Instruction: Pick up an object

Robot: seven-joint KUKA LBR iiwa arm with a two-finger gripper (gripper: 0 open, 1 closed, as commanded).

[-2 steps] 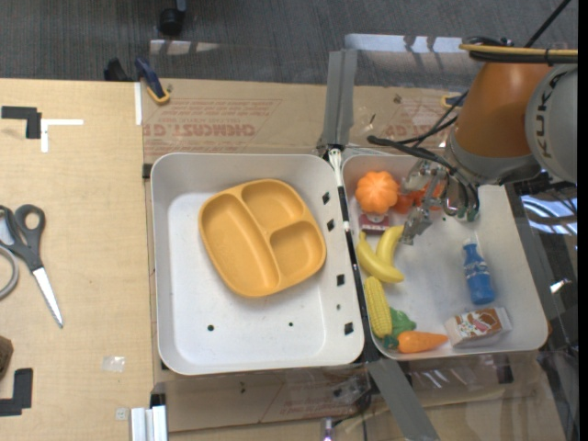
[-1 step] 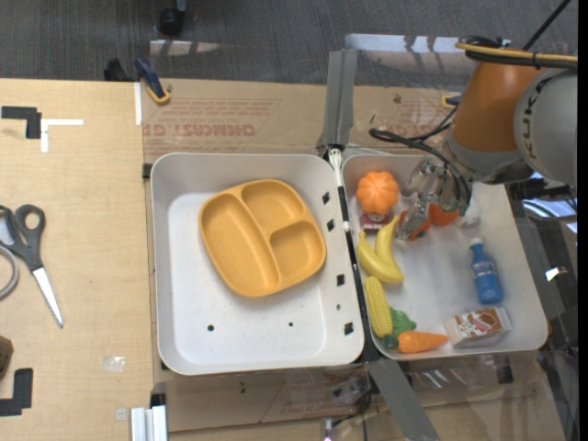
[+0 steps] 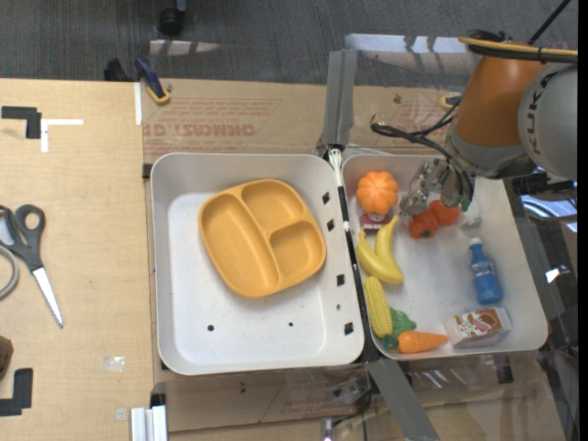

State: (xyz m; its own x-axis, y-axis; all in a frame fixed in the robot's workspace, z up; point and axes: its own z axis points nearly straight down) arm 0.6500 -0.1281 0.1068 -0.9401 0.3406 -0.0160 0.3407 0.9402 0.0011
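The gripper (image 3: 434,194) hangs low over the right bin (image 3: 514,246), touching a red toy (image 3: 432,220) just right of the orange (image 3: 378,191). Whether its fingers grip cannot be told.

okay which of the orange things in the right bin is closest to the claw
The small red-orange toy right under the claw. The round orange fruit lies further left; the carrot is at the bin's near edge.
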